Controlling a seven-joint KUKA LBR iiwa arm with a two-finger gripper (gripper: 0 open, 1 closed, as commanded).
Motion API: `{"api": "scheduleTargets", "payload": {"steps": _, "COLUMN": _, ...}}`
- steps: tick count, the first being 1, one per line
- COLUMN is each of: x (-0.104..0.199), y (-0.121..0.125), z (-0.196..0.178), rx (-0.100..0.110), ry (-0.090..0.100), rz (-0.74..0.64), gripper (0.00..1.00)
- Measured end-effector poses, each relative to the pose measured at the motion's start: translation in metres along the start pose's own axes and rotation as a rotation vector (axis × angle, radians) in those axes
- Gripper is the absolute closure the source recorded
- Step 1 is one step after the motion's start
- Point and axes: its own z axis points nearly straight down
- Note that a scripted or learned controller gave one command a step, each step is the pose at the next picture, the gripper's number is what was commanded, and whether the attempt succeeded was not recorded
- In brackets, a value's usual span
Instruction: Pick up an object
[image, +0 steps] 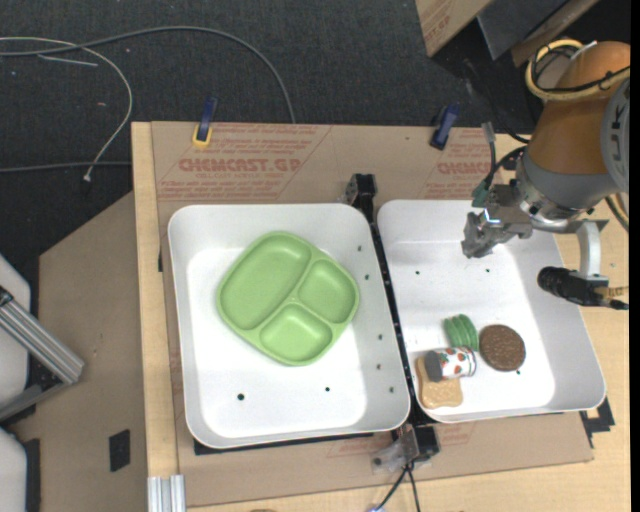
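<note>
Bins: the left bin (195, 330) is smooth white plastic and holds a green plate (288, 297), rigid, glossy, with three compartments; its thin raised rim is the only place I could pinch, and it would likely slip. The right bin (560, 330) holds my likelier targets, clustered at its near edge: a brown disc (502, 346), flat and hard-looking; a tan slab (441, 393), bread-shaped; a small red-and-white piece (452, 364) touching it; and a green ridged piece (460, 329). All look light and stiff. I judge the disc best taken across its edges. My gripper (479, 242) hangs over the bin's far end, well apart from them, nothing between my fingers; their spread I cannot tell.
</note>
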Motion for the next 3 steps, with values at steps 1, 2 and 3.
{"api": "scheduleTargets", "payload": {"steps": 1, "x": 0.057, "y": 0.022, "z": 0.001, "rx": 0.001, "ry": 0.002, "rz": -0.002, "gripper": 1.00}}
{"api": "scheduleTargets", "payload": {"steps": 2, "x": 0.107, "y": 0.043, "z": -0.005, "rx": 0.000, "ry": 0.001, "rz": -0.001, "gripper": 1.00}}
{"api": "scheduleTargets", "payload": {"steps": 3, "x": 0.156, "y": 0.045, "z": 0.001, "rx": 0.002, "ry": 0.000, "rz": 0.000, "gripper": 1.00}}
